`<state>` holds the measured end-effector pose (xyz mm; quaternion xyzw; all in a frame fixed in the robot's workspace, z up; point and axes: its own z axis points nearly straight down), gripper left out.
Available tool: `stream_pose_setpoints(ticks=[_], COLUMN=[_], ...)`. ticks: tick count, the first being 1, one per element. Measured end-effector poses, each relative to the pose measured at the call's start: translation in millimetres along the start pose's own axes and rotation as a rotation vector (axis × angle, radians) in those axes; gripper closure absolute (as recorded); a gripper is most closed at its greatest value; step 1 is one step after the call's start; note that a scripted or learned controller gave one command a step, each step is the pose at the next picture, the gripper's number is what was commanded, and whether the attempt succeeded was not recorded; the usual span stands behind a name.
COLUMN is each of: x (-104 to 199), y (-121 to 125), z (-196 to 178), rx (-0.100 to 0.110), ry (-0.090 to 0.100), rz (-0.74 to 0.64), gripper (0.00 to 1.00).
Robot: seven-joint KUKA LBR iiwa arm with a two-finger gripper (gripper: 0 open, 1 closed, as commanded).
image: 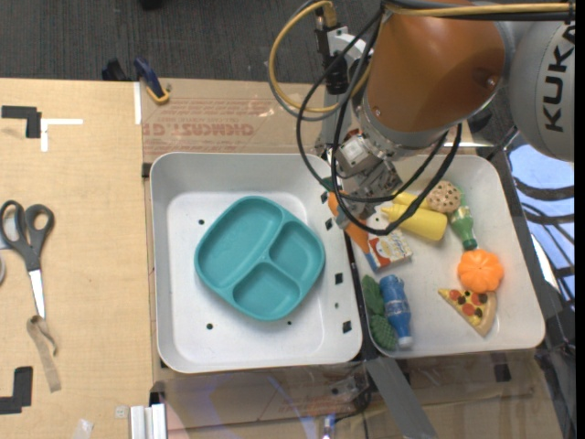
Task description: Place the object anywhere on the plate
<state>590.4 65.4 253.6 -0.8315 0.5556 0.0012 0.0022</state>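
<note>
- In the left bin (169, 273) lies one teal plate (260, 257), tilted a little against the bin's sides. It has three compartments: one large at the upper left and two smaller at the right and at the bottom. It touches no other thing.
- In the right bin (512, 318) lie the toy objects, all loose, and the task does not say which one is meant. Counted, they are:
- one yellow corn cob (422, 219), lying across the upper middle;
- one round brown cookie (445, 196), just beside the cob at its upper right;
- one green bottle (464, 228), small, just right of the cob;
- one orange pumpkin (480, 270), round with ribs, near the right wall;
- one pizza slice (472, 305), just below the pumpkin, with its tip pointing to the left;
- one small carton (390, 251), white and red, below the cob;
- one blue bottle (396, 305), lying along the left wall;
- one green leafy vegetable (377, 314), touching the blue bottle on its left side;
- one orange piece (355, 238) at the left wall, partly hidden by the arm, so its kind cannot be told.
- Above the upper left corner of the right bin hangs the gripper (361, 179), under the orange band (430, 53) of the arm. Black and yellow cables cross it, and one cannot tell whether its fingers are apart or together, or if they hold something.
- On the tabletop (82, 291), left of the bins, lies one pair of scissors (30, 245) with black handles.
</note>
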Motion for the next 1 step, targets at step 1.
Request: stream_pose_setpoints(ticks=[1], x=[0.6], y=[0.2], z=[0.2], rx=[-0.001], ry=[0.000], rz=[0.001], gripper=[0.00])
